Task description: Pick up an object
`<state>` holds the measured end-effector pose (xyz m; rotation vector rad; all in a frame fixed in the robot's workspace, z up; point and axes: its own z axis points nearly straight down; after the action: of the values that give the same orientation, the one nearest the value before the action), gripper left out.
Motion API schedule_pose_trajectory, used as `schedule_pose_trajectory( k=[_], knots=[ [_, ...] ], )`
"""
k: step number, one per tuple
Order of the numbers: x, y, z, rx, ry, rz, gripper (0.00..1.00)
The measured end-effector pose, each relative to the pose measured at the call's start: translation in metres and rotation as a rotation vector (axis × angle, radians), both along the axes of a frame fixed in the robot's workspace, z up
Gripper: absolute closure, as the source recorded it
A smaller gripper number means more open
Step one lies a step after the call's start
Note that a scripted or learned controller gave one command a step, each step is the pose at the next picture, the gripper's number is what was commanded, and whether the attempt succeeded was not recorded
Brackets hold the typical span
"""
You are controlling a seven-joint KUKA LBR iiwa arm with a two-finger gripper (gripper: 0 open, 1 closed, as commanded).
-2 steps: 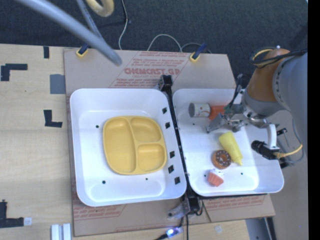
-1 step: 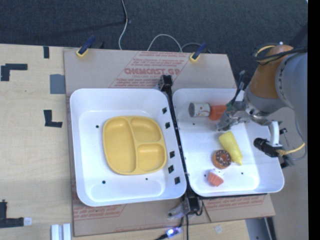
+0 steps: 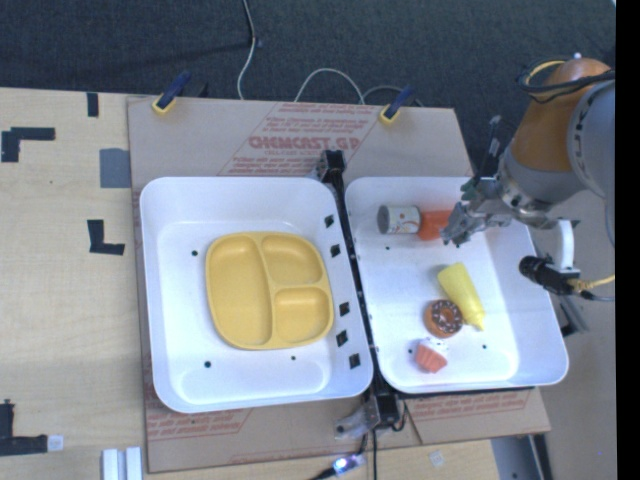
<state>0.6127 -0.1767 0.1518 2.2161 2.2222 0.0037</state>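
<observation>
On the worktop (image 3: 60,218), a cardboard sheet (image 3: 290,138) under two white bins set side by side. In the left bin (image 3: 170,268), a yellow divided plate (image 3: 268,290), lying flat near the middle, three compartments facing up. Along the seam between the bins, a row of black clips (image 3: 345,308).

In the right bin (image 3: 520,358), toward the far edge, a small can (image 3: 399,219) on its side with an orange piece (image 3: 432,226) just beside it on the right. Nearer the middle, a yellow bottle (image 3: 463,292), tilted, its narrow end pointing down toward the near right. Touching its lower left side, a brown doughnut (image 3: 443,318) with sprinkles. Below that, near the front wall, a small red and white cupcake (image 3: 431,356), apart from the doughnut.

Reaching in from the right, the grey arm with its orange band (image 3: 550,128), bent down over the far right part of the right bin. At its end, the tool (image 3: 458,230), low over the bin, just right of the orange piece and above the yellow bottle. Cannot tell how the tool stands, apart or together; nothing seen clamped in it. A black cable (image 3: 545,271) beside the wrist over the bin's right rim.
</observation>
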Motion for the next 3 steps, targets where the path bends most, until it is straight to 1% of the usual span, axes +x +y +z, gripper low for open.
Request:
schedule_pose_trajectory(
  k=[1,2,3],
  knots=[
    [0.000,0.005,0.062,0.000,0.001,0.000,1.00],
    [0.001,0.006,0.108,0.000,0.001,-0.001,1.00],
    [-0.007,0.068,0.105,0.002,0.005,0.004,1.00]
  ],
)
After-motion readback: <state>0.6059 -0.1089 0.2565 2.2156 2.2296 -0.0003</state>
